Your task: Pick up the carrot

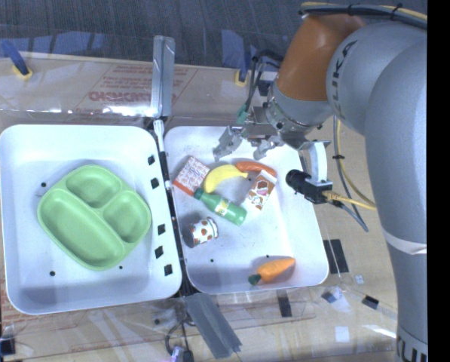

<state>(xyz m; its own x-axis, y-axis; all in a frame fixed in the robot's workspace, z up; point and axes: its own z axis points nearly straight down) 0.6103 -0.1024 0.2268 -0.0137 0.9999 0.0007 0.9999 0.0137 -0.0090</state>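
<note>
The carrot [273, 270] lies at the bin's near edge, well apart from the open, empty jaws [244, 145].

The arm [383, 89] runs out past the right edge and covers the far right corner of the right bin [304, 274], so that rim cannot be seen. The gripper [243, 145] hangs over the bin's far edge, but its fingers are too small and blurred to read. An orange-red thing [249, 167] behind the banana [223, 176] is half hidden, and the print on the small carton [261, 191] is too fine to make out.
</note>
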